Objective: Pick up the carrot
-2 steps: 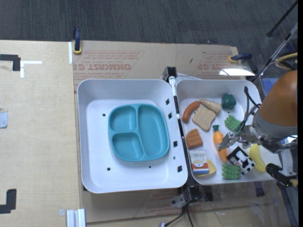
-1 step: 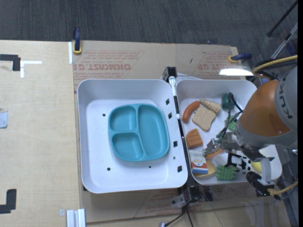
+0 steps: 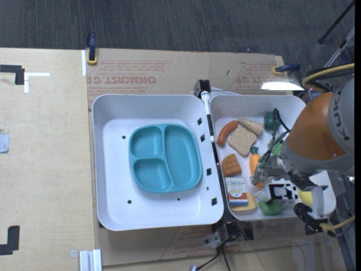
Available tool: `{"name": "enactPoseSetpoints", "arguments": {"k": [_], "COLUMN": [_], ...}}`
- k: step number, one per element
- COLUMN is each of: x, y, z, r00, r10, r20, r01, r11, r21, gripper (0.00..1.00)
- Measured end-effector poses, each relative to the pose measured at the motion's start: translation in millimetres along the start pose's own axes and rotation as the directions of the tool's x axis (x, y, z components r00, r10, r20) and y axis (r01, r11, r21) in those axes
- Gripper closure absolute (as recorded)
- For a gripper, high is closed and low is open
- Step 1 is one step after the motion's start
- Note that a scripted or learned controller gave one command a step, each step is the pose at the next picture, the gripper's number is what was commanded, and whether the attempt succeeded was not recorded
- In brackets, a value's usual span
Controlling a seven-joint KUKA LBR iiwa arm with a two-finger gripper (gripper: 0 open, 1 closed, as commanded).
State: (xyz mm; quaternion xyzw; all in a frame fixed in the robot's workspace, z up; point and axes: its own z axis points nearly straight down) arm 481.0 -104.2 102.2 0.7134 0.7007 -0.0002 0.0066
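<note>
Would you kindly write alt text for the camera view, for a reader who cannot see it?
The robot's hand is low in the right bin, at the carrot, among toy foods including a sausage and a bread slice. The left bin holds a blue divided plate.

Position: the single camera is sitting fixed above the desk, well back from it.
Facing: it is looking down at a slant, taking in dark floor along the top of the view.
Coverage: it is framing both white bins side by side, the left bin near the middle and the right bin toward the right edge.
Arm side: the arm is reaching in from the view's right.
</note>
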Motion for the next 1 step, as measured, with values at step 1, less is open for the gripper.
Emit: {"name": "enactPoseSetpoints", "arguments": {"k": [1], "x": [47.8], "y": [-2.1], "z": [-89.4], "r00": [0.993], "r10": [0.115], "r20": [-0.008], "r01": [-0.115], "r11": [0.993], "r21": [0.011], "gripper": [1.0]}}
